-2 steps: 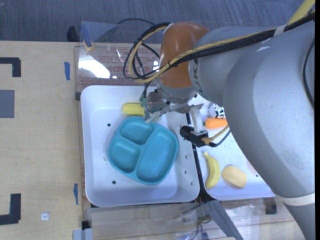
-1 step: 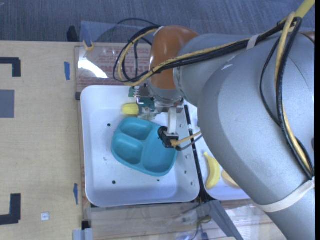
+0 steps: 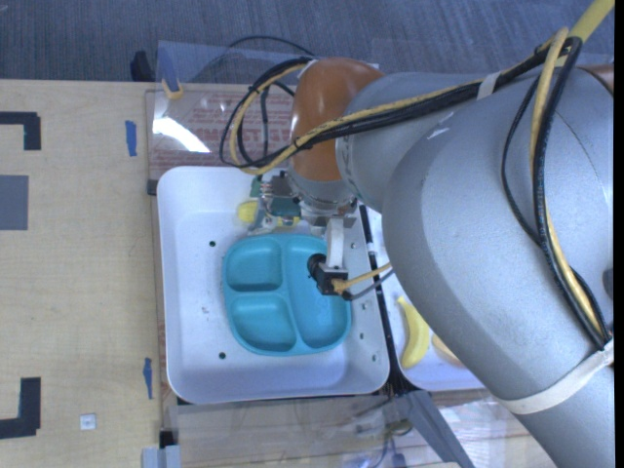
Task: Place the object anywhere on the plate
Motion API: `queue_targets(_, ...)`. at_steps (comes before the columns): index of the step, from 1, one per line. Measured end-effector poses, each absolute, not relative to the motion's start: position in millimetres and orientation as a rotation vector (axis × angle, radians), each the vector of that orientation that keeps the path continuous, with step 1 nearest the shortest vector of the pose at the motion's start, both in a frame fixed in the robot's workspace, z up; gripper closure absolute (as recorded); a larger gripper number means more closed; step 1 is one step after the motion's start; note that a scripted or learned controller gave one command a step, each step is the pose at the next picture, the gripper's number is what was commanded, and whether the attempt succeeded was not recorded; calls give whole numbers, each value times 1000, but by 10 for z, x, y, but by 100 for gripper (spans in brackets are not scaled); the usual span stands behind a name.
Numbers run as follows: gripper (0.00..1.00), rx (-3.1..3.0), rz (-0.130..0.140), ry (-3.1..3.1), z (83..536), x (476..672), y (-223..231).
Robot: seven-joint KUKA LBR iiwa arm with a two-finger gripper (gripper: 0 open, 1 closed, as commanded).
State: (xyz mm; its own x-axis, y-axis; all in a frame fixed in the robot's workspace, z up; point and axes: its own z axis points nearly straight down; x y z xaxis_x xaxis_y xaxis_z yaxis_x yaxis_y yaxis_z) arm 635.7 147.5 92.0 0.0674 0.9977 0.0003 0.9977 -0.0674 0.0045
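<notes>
Currently the gripper [image 3: 278, 213] sits low in the left bin [image 3: 185, 291], right at the far rim of the blue plate [image 3: 273, 300]. The wrist and its orange band [image 3: 327, 96] cover it from above, so I can't tell whether it's open or closed, or whether it has hold of anything.

Small yellow object [image 3: 250, 213] pokes out from under the wrist on the left side, with a bit of green [image 3: 281, 206] just beside it. It's mostly hidden and its shape is unreadable. It looks to be over the white bin floor, touching or just beside the plate's far edge, not over the compartments. Can't tell whether it's resting on the floor or lifted.

Plate is a three-compartment tray in light blue, two sections on the left and one long section on the right. It lies flat, roughly in the middle of the left bin.

Right bin [image 3: 421, 378] is mostly behind the grey arm [image 3: 487, 242]. A yellow banana-shaped thing [image 3: 414, 334] lies near the divider between the bins, well apart from the gripper.
</notes>
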Motion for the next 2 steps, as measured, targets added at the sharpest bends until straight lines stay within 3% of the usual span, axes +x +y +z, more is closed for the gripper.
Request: queue_targets(2, 0, 2293, 5, 2143, 920, 6357, 1475)
